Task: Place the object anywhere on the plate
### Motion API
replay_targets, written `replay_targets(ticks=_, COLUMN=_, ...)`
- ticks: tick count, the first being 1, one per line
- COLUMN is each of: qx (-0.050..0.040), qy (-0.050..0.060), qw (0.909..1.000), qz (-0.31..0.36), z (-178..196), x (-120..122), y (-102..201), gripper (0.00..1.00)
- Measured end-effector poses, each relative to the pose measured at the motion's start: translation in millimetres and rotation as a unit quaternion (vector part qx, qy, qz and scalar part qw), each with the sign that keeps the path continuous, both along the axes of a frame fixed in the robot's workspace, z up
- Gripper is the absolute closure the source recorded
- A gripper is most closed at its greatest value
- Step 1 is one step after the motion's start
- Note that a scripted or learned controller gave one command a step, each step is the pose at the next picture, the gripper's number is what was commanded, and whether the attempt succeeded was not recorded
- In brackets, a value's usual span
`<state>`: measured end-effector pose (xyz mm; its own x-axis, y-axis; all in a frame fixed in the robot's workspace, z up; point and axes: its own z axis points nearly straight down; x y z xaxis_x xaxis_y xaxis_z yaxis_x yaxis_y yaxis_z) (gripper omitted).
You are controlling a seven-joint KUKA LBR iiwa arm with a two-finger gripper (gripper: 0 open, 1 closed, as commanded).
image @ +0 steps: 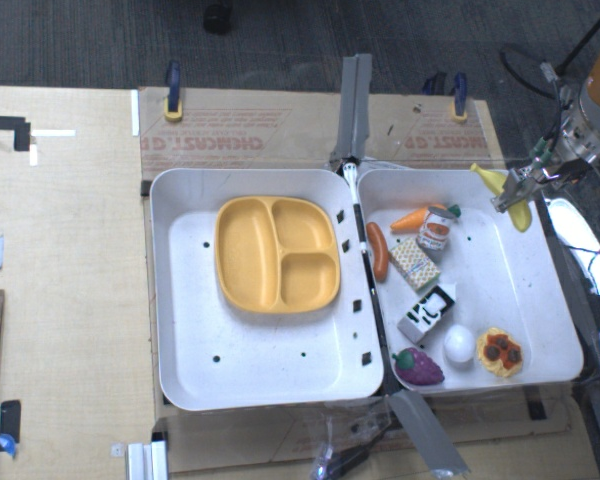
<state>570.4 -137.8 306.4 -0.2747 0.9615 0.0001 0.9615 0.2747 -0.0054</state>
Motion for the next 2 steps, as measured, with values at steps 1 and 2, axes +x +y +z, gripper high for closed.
replay_targets(ticks=1, qx=0.0001, qy=0.000, qw=0.9988, qz=-0.048, z=-117, x=29, y=74, gripper=1.00)
replay_targets(ticks=2, qx=-0.0002, qy=-0.001, qw=0.9987, qz=-0.050, z=-81, x=66, y=141, gripper=1.00)
